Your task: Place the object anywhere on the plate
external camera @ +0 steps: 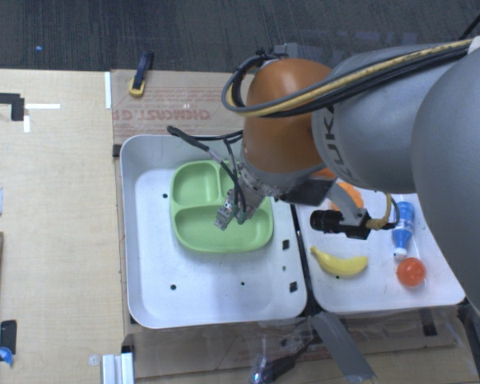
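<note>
Seeing gripper hanging low over plate, about at the ridge dividing its compartments, in left bin. Not managing to tell how far the jaws are standing apart or whether anything is sitting between them: too small, too blurred. Seeing no loose thing lying on the visible green, though the arm is hiding part of the plate's right side. Not being able to say which thing is the object, so treating the loose things in right bin as candidates, all well apart from plate: banana lying flat near the bin's left wall, ball sitting toward the right, bottle lying behind ball, close to the arm. Judging all three as light. Guessing banana is a stiff toy, smooth, curved, so likely twisting if pinched near a tip; taking it across the thick middle looks safest. Guessing ball is slippery and prone to rolling or squirting out; closing straight down across its widest part looks best. Guessing bottle is hard plastic and rounded; gripping across the body, not the cap, seems wiser. Expecting nothing fragile here, so a short drop onto plate is looking harmless.
</note>
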{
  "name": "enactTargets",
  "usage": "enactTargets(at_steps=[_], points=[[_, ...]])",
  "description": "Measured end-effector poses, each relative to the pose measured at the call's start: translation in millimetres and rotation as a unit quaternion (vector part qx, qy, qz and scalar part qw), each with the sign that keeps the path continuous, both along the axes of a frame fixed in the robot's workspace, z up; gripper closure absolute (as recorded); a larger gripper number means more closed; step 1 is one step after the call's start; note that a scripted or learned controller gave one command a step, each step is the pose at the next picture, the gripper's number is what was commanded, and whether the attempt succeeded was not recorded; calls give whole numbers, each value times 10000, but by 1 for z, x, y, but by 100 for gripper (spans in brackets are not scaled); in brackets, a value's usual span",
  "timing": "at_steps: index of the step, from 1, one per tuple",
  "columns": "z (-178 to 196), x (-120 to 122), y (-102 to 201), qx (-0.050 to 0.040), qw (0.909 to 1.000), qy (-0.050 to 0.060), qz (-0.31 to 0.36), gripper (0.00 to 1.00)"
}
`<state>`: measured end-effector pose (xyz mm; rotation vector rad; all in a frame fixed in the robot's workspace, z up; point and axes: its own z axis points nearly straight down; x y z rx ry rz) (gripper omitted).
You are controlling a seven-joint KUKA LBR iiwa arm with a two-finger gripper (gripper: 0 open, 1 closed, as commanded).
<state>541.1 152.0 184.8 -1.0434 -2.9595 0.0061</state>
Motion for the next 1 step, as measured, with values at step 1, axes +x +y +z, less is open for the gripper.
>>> enactTargets(at_steps=[1], points=[[64, 12, -64, 1, 10000, -14, 79, 100]])
